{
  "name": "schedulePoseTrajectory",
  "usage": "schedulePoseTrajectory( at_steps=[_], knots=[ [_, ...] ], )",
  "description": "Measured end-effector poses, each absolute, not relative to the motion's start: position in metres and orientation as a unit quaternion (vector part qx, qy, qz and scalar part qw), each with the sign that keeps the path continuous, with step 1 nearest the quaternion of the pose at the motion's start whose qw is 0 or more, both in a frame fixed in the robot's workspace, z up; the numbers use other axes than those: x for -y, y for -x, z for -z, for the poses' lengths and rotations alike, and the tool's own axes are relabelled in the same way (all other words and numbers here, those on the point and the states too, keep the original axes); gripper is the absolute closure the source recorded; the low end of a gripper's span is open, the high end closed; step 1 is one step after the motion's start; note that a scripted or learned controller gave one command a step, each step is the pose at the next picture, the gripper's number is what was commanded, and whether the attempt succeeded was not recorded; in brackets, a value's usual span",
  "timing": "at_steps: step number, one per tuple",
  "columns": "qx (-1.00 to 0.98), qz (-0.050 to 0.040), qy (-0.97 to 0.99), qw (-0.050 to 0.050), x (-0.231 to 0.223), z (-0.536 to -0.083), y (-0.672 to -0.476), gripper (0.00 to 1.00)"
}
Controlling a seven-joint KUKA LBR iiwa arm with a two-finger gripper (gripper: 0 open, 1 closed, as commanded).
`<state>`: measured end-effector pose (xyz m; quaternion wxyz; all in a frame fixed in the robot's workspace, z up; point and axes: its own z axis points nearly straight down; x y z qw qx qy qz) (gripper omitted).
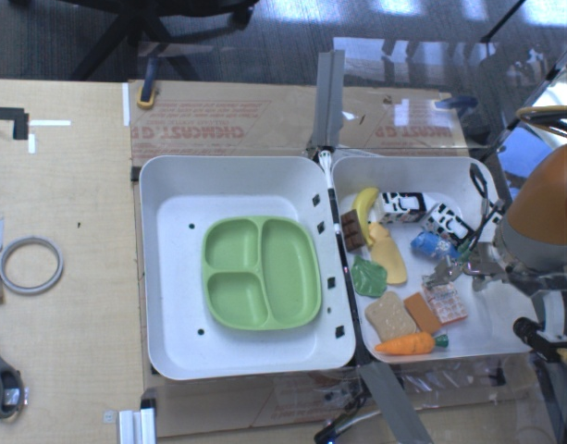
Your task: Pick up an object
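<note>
Left bin (163, 248): I log one green tray (262, 273) with three compartments, lying flat at its centre.

Right bin (422, 166): I count a banana (365, 203), a brown bar (351, 230) beside it, a green leaf (368, 277), a slice of bread (390, 315), a carrot (408, 344) at the near edge, an orange block (422, 312), a blue toy (430, 244) and two black-and-white pieces (402, 205) at the back.

Gripper (449, 271): low over the right bin's right half, above a small pink card (447, 305). I cannot tell whether the fingers are parted or closed. Nothing seen between them.

Bench (61, 340): a grey tape ring (29, 265) at left.
</note>
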<state>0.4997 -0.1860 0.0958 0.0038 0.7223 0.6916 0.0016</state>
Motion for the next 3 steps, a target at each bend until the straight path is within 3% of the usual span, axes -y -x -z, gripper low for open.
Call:
schedulePoseTrajectory(
  at_steps=[1,2,3],
  knots=[
    [-0.693,-0.0017,-0.721,0.003,0.185,-0.105,-0.500,1.00],
    [-0.693,-0.0017,-0.721,0.003,0.185,-0.105,-0.500,0.00],
    [-0.665,-0.0030,-0.747,0.003,0.194,-0.096,-0.481,0.00]
  ],
)
